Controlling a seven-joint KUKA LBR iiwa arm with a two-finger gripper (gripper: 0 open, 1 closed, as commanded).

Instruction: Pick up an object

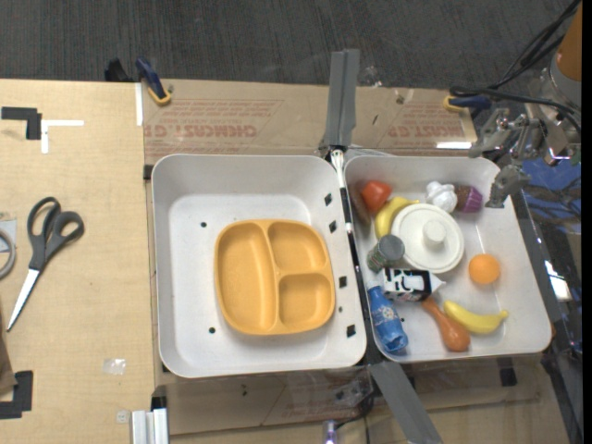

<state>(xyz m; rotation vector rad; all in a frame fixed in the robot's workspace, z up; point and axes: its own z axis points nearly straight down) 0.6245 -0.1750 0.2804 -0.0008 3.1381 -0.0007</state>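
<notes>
We see a wooden bench (74,340), two white bins (176,276), dark carpet behind, gripper (507,188) above the right bin's far corner, finger state indiscernible.

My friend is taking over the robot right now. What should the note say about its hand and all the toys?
Gripper: above the right white bin's far right corner, nothing seen between its fingers; open or shut is unclear.
Toys in the right bin: round white lidded pot, orange ball, yellow banana, blue bottle, red pepper-like toy.
Left white bin: yellow divided plate.
Beside the bins: grey-handled scissors.
Done: nothing picked up.
Left: grasp one toy and lift it.
</notes>
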